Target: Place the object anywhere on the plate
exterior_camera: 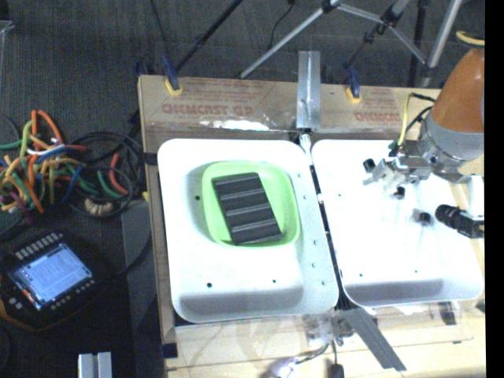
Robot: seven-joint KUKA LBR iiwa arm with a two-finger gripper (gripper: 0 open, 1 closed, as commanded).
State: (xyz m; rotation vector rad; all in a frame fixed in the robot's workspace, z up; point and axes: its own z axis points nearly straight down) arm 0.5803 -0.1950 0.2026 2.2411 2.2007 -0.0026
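A dark grey ridged block (pixel 246 208) lies flat on the green plate (pixel 211 181), roughly at the plate's middle. The plate sits in the left white bin (pixel 185 282). My gripper (pixel 392 175) hangs over the upper right part of the right bin (pixel 378 274), well apart from the block and the plate. Nothing shows in its grasp.
The grey wrist with its orange band (pixel 465 85) comes in from the right edge. A raised divider (pixel 323 227) separates the two bins. A cardboard wall (pixel 236 109) runs behind them. Coloured cables (pixel 47 160) and a handheld screen (pixel 49 272) lie left of the bench.
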